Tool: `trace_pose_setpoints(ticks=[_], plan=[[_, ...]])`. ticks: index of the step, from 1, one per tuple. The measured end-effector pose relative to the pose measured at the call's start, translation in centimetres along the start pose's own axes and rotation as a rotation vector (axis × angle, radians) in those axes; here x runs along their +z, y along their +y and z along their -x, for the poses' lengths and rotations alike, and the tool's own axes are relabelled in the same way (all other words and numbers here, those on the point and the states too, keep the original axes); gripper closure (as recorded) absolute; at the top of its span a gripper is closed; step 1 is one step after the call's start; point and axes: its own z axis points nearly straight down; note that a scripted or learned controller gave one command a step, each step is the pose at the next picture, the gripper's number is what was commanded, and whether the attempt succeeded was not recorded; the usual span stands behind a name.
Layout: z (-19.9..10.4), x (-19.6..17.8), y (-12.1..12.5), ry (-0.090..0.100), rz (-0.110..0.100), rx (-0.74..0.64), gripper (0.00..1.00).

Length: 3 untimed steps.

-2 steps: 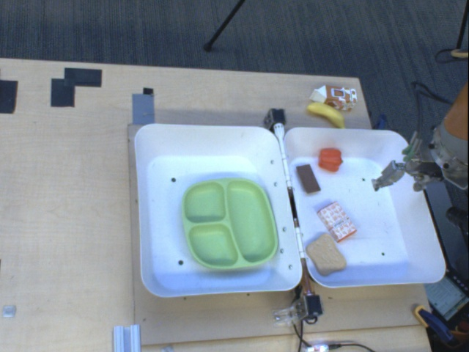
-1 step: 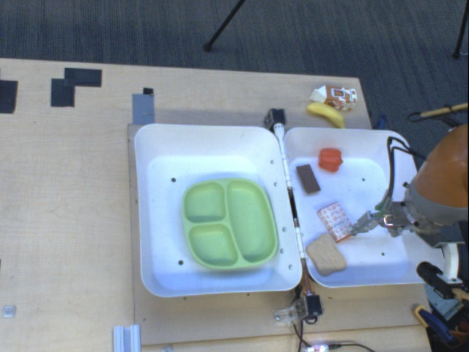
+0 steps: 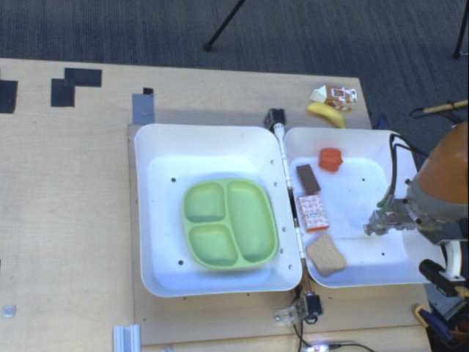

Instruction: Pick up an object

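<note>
Tool (image 3: 377,224) low over right bin (image 3: 366,270) floor; opening unclear, grasp indiscernible.

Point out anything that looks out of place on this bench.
A banana and a small packet lie on the bench outside the right bin, beyond its far rim, while the other items sit inside it.

The grey arm (image 3: 443,196) reached in from the right, its orange band bulging near the frame edge. Its gripper (image 3: 377,224) hung low, pointing leftward; whether it was open could not be told.
</note>
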Motion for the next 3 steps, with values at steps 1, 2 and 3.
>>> trace_pose_setpoints(ticks=[1,2,3], plan=[[-5.7,-11.5,-0.7,0.001,-0.006,-0.002,1.00],[-13.1,-13.4,-0.7,0.002,-0.007,-0.002,1.00],[-13.0,-13.4,-0.7,0.002,-0.007,-0.002,0.00]])
